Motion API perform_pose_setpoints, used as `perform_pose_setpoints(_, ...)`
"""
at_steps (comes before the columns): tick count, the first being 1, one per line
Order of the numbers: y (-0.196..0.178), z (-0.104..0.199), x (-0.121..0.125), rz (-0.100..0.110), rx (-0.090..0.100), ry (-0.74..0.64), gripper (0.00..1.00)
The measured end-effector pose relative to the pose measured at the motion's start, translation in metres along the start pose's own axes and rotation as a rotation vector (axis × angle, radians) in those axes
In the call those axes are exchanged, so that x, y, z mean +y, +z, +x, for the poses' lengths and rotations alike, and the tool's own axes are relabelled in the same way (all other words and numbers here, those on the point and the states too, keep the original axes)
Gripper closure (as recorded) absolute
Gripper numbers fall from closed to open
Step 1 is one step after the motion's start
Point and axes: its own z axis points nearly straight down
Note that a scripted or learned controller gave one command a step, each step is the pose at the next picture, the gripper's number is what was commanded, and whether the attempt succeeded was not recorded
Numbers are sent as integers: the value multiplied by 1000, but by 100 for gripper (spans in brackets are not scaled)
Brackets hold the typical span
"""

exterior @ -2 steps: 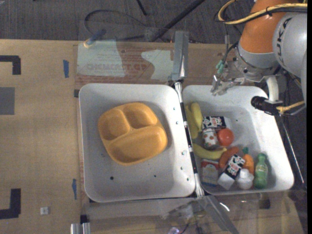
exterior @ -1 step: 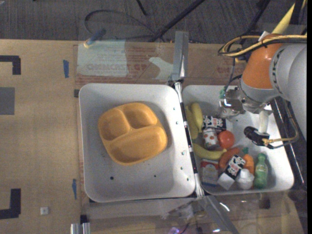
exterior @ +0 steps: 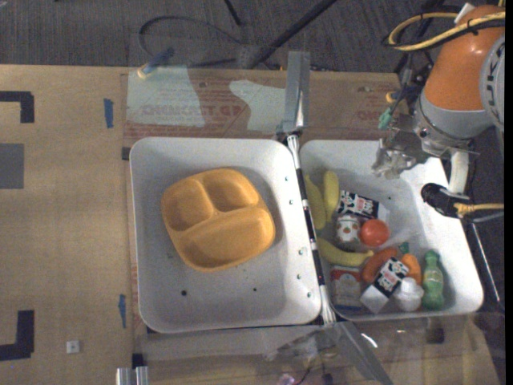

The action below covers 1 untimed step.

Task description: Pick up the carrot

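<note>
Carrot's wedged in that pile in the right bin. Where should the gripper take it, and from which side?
Probably from above, at the upper-left end of the carrot, its most exposed part. It lies tilted, with a milk carton over its lower end and the banana against its left. The gripper hangs over the bin's far end.

One fixed camera hangs above the table (exterior: pixel 64 215) and looks down at a slant, its far side toward the dark floor (exterior: pixel 96 14) at the top of the frame. It stands far enough off to take in both bins whole: the left bin (exterior: pixel 152 295) sits mid-frame, the right bin (exterior: pixel 461 271) near the right edge. The table's left part fills the left third. The arm (exterior: pixel 461 79) enters from the upper right corner.
</note>
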Motion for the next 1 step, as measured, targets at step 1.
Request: perform_pose_setpoints(1,126,-56,24,2,0,-218,100)
